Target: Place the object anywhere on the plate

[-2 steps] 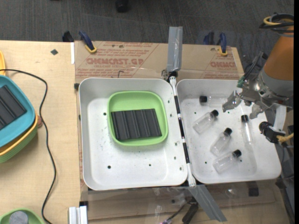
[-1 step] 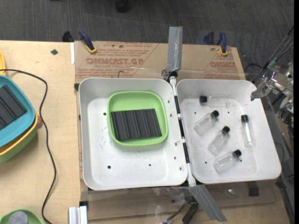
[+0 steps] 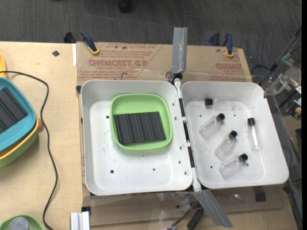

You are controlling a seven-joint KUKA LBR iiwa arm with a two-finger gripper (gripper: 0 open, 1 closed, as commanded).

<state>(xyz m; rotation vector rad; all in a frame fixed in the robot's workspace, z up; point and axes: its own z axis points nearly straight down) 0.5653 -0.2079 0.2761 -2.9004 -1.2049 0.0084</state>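
Nearest me, the left bin (image 3: 96, 176) holds the green plate (image 3: 141, 98), and a dark ribbed slab (image 3: 140, 127) covers the plate's middle. Four clear vials (image 3: 233, 165) with black caps lie in the right bin (image 3: 273, 174), well apart from the plate, beside a loose black cap (image 3: 208, 101). Whether the pincer is released or clenched, I cannot tell. Red print on the cardboard (image 3: 124, 61) behind the bins reads roughly "CHEMCAST"; the rest is too faint.
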